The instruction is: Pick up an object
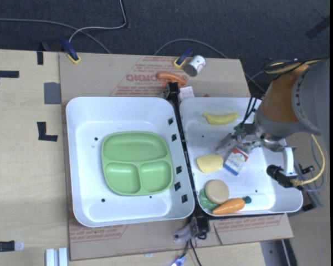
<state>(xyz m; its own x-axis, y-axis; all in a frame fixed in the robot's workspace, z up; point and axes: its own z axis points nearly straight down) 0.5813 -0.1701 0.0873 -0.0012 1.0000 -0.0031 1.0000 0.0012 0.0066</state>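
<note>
I see the gripper low in the right bin, beside the carton; its grip I cannot tell.

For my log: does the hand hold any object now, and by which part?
Cannot be told. The hand is low beside the small carton, but no object shows clearly in its grip.

Right bin: yellow banana, pale yellow piece, small carton, round bun, orange carrot.

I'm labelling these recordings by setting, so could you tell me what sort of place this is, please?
Probably a robotics lab's grasping bench: two white bins clamped on cardboard, toy food such as a banana and carrot, and the gripper reaching in.
</note>
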